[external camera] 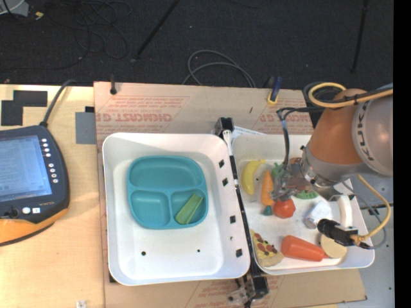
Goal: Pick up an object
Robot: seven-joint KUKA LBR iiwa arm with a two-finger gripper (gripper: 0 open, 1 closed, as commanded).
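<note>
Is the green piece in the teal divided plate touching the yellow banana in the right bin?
Apart. The camera view shows the green piece inside the teal plate in the left bin, while the banana lies in the right bin, with both bin walls between them.

One fixed camera looks down slantwise on both bins

Left bin: white plastic, smooth, slight sheen. Right bin: the same.
Teal tray: moulded plastic, matt-smooth.
Green piece in the tray: plastic look, smooth.
Toy carrot, tomato, banana: glossy plastic.
Desk: pale wood, matt.
Sheet under the bins: brown printed cardboard, dull.
Arm shell: orange, satin-smooth.
</note>
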